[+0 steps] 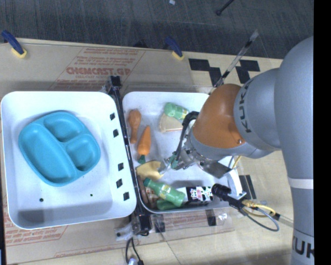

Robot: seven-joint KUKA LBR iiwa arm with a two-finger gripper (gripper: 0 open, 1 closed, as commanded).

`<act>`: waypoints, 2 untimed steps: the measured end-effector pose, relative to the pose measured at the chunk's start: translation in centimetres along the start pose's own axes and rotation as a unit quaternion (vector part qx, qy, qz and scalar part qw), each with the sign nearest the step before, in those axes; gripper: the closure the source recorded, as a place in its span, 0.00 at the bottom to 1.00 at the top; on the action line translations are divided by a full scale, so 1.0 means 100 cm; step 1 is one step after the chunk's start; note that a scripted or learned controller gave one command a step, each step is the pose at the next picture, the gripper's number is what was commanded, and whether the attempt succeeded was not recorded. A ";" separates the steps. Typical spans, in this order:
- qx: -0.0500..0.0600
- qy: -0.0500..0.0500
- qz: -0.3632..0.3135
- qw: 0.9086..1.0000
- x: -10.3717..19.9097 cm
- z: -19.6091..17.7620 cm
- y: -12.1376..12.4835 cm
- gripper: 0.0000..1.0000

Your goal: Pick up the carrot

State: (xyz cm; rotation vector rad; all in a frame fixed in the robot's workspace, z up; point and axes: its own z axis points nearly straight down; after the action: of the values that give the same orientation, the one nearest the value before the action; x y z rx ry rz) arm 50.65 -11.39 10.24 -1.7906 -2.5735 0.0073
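Broadly, the arm (265, 115) covers the right side of the frame, and its jaws (174, 162) hang low in the right bin (154, 101); whether they are spread I cannot tell. At left, a blue plate (58, 146) lies in the left bin (22, 203). The carrot (145, 141) lies near the right bin's left edge, apart from the jaws, with bare white floor between them.

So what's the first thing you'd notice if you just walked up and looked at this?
Probably the big grey robot arm with its orange band, reaching in from the right over the right-hand bin. Next, the bright blue divided plate, alone in the left bin. Then the orange carrot lying near the right bin's left wall, with other toy food scattered around it.
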 end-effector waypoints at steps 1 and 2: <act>-0.005 -0.002 0.083 0.997 0.022 0.009 -0.016 1.00; -0.004 -0.002 0.083 0.997 0.022 0.010 -0.016 0.00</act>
State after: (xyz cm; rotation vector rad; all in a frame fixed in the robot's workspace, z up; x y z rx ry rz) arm 48.35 -9.92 9.29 -2.0046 -2.4222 0.0017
